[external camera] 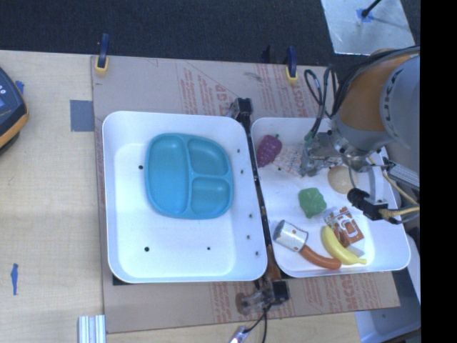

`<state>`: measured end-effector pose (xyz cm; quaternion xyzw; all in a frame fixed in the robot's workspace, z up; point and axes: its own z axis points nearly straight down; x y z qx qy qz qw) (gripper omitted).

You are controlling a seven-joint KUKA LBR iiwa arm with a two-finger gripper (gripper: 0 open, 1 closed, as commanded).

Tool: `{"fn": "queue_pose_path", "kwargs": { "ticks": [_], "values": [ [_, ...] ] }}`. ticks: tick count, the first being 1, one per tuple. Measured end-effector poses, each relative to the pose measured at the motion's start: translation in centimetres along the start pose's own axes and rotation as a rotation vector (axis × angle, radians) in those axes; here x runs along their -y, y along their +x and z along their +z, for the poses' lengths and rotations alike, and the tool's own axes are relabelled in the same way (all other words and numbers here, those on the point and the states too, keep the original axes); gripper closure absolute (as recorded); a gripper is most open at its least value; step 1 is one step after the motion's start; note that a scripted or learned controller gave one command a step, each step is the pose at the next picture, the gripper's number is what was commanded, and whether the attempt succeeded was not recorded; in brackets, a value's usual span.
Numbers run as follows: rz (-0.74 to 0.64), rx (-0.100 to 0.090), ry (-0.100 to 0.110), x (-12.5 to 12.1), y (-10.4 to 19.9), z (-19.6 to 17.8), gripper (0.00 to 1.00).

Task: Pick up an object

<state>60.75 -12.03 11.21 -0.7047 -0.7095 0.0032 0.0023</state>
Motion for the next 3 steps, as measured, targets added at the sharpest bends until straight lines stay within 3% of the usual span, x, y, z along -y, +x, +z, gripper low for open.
{"fn": "queue_pose_path", "kwargs": {
  "ticks": [1,2,3],
  "values": [
    [0.000,0.000,0.000,0.0,0.0,0.0,0.00],
    [0.003,0.000,-0.003,5.3,-1.4,2.1,0.00],
    [0.002,-0.002,-0.003,5.2,-0.6,2.1,0.00]
  ]
}}
